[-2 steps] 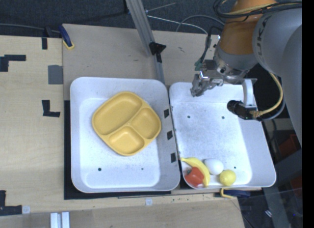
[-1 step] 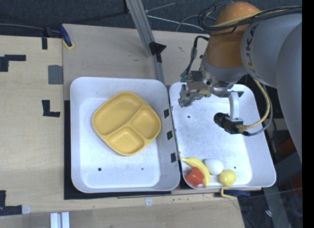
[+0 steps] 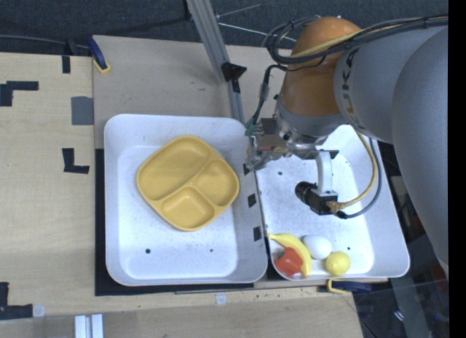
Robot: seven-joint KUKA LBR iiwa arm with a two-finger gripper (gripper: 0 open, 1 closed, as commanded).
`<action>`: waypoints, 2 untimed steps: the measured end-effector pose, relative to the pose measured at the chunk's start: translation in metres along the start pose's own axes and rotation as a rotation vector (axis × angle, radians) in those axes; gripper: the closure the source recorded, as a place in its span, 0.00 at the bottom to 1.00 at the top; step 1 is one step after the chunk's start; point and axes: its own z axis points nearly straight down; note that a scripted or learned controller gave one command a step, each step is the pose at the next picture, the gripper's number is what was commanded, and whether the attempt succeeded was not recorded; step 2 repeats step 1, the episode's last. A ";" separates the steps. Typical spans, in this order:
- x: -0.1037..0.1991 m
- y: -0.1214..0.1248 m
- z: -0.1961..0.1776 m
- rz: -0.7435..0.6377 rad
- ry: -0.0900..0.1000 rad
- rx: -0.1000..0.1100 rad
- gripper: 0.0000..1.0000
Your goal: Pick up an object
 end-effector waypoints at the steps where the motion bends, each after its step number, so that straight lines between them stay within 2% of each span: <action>1: 0.050 -0.019 -0.015 -0.003 0.002 -0.002 1.00; 2: 0.050 -0.019 -0.015 -0.003 0.002 -0.002 1.00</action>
